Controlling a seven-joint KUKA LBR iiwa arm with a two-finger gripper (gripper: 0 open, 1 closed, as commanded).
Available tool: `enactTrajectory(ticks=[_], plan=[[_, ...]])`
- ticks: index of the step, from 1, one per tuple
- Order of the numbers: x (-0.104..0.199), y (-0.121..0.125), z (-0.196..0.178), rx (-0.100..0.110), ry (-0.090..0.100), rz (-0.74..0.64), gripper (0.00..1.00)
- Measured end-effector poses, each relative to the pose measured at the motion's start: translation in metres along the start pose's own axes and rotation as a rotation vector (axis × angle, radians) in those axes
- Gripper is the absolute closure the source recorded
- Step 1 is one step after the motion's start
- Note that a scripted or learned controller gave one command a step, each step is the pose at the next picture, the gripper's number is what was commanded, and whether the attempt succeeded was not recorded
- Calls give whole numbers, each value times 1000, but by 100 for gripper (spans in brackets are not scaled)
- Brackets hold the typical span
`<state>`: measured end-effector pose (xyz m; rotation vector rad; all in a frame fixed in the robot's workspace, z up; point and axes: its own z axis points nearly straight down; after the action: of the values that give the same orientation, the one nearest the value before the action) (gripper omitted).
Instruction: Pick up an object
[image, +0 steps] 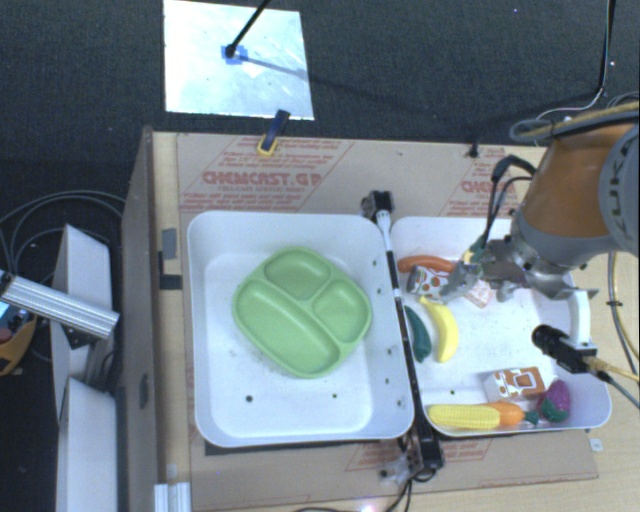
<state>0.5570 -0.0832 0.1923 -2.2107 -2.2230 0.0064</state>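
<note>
Claw (452, 283) above banana (443, 331), right bin (590, 405).

Arm (585, 190) cut off by right edge. End effector (458, 283) small and blurred, finger state unreadable; it overlaps a pink-white item (478, 293), partly hidden. Orange item (420, 264) partly covered by end effector. Small box (515, 383) print too small to read. Right bin (600, 405) far wall hidden under arm.
</note>
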Motion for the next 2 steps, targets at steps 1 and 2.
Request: enactTrajectory(ticks=[1,2], plan=[[7,24,11,-7,-1,0,0],[31,38,10,-7,-1,-1,0]])
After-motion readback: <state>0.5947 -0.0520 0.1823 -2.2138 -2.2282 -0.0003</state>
